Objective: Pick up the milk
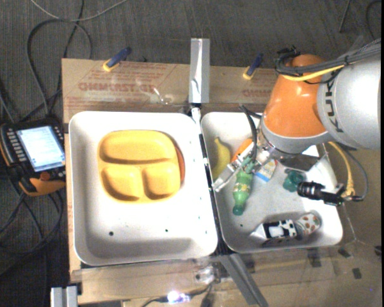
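Note:
The milk (281,230) is a small carton with black and white cow patches. It lies on its side near the front wall of the right bin (333,235). My gripper (251,164) hangs low over the left middle of that bin, just above the top of a green bottle (242,192) and well behind and left of the milk. The orange wrist band and grey arm hide the bin's back right part. Nothing of the milk is at the gripper.
A banana (221,153) lies along the right bin's left wall. A teal object (293,181) and a brown spotted item (308,222) sit close to the milk. The left bin (83,222) holds a yellow divided tray (141,165). A black cable plug (317,190) juts over the right bin.

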Available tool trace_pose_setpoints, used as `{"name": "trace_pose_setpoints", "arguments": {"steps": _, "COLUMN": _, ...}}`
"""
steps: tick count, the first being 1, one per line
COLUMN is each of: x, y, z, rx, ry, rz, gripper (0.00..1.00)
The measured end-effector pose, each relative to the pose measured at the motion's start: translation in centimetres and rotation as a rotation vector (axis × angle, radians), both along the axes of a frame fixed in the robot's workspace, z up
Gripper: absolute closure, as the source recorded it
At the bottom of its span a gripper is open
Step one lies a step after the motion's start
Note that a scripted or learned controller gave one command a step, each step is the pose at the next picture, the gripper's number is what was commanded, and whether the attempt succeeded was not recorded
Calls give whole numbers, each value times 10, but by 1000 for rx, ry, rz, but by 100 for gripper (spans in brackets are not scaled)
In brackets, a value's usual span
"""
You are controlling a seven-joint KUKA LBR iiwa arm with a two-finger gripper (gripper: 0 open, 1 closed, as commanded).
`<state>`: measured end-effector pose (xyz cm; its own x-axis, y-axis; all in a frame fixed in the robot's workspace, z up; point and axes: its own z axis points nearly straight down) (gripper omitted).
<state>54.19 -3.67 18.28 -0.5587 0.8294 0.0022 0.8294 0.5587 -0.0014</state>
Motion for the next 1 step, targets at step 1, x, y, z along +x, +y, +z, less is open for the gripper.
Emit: {"name": "trace_pose_setpoints", "arguments": {"steps": 1, "x": -59, "y": -80, "z": 0, "rx": -3, "ry": 0, "rz": 1, "gripper": 0}}
